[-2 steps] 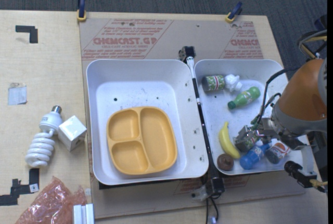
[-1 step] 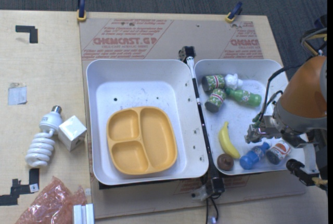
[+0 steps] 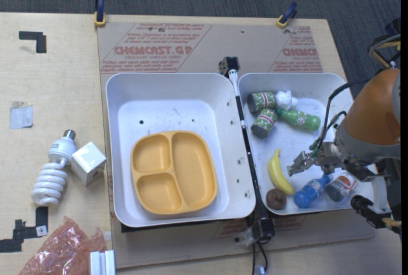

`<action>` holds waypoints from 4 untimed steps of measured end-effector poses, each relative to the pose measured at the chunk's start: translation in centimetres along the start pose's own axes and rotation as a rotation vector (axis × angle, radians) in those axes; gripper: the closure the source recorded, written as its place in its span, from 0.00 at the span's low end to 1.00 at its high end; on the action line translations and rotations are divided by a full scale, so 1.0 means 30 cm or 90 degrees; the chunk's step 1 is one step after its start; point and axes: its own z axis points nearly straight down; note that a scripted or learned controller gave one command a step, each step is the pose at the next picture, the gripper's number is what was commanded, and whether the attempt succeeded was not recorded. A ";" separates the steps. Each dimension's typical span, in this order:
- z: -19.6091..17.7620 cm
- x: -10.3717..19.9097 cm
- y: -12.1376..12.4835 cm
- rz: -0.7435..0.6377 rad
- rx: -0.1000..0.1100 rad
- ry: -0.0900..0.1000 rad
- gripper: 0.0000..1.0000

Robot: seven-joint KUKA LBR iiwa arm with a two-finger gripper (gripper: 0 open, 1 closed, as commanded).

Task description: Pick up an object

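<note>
You see the gripper [image 3: 305,164] over the right bin [image 3: 331,85], beside the banana [image 3: 278,171]. Its fingers look parted, holding nothing.

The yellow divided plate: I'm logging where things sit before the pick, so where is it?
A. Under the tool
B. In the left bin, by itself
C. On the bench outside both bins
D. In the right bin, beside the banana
B: the yellow divided plate lies flat on the floor of the left bin, while the banana and the other small items are in the right bin.
</note>
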 end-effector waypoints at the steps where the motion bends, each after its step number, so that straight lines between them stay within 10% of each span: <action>1: -0.247 0.251 0.161 -0.003 0.000 0.000 0.00; 2: -0.280 0.250 0.166 -0.005 0.000 -0.001 1.00; 3: -0.280 0.250 0.166 -0.004 0.000 -0.001 0.00; 4: -0.313 0.249 0.170 -0.006 -0.002 -0.002 1.00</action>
